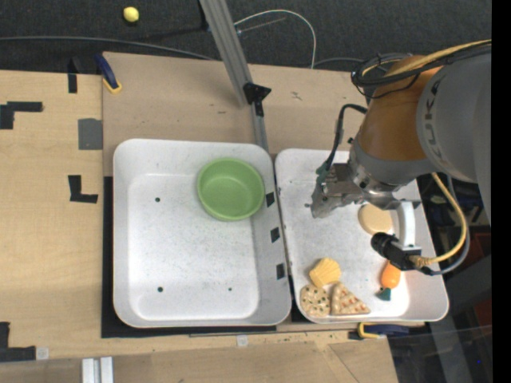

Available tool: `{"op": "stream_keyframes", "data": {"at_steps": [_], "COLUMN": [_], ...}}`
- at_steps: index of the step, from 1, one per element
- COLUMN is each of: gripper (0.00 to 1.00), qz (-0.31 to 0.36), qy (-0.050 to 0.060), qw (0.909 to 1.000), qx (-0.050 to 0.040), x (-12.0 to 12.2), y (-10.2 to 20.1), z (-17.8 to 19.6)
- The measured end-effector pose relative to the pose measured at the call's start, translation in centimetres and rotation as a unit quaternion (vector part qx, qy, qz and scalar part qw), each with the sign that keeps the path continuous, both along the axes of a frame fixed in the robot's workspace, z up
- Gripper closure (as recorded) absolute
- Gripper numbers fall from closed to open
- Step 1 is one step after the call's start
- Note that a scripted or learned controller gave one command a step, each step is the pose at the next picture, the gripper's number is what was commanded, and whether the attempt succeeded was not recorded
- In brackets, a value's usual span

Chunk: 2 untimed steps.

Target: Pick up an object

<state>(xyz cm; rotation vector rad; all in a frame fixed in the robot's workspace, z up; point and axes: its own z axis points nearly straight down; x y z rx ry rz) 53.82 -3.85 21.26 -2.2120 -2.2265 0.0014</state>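
Observation:
My gripper [321,203] hangs over the upper middle of the right bin [297,238], below the orange-banded wrist. Nothing shows between its fingers, and the white floor lies beneath it. At the bin's front lie a yellow block [324,273], a round waffle-like biscuit [314,300] and a triangular cracker [348,301]. A small orange carrot-like piece [389,278] rests at the right front, and a pale beige disc [374,219] sits partly hidden under the arm. A green bowl [231,188] stands in the left bin [144,246] at its far right corner.
A grey metal post [227,42] slants down to the gap between the bins. Black and yellow cables [447,246] loop at the arm's right side. A yellow ball [131,13] lies on the dark floor beyond the bench.

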Motion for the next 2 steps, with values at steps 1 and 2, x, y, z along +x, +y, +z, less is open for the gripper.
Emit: {"op": "stream_keyframes", "data": {"at_steps": [1,2], "gripper": [1.00,1.00], "qz": [0.000,0.001], "qy": [0.000,-0.001], "qw": [1.0000,1.0000], "qx": [0.0002,0.0002], "x": [0.7,0.5], "y": [5.1,10.4], "z": [0.5,1.7]}}
